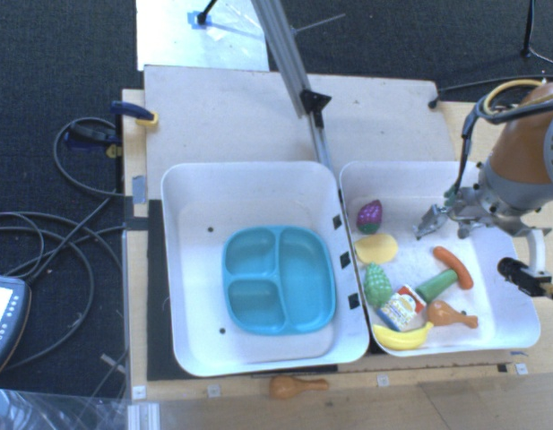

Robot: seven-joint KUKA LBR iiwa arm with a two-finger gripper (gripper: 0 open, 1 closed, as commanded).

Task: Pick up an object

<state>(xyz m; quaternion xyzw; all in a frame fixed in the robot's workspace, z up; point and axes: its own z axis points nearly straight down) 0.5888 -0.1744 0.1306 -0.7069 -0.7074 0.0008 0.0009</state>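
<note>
Overhead, gripper (430, 222) over right bin (518, 321), jaw state indeterminable. Toy foods grouped in right bin: carrot (453, 267), banana (401, 336). Blue tray (279, 279) in left bin (191, 240). Bench (231, 115) on dark carpet (52, 61).

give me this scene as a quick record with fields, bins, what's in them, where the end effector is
left bin: blue divided tray
right bin: purple grapes, yellow lemon, green corn, carton, banana, cucumber, carrot, chicken leg
end effector: over right bin, near its back, holding nothing visible
outside bins: orange toy on bench in front of left bin
</note>
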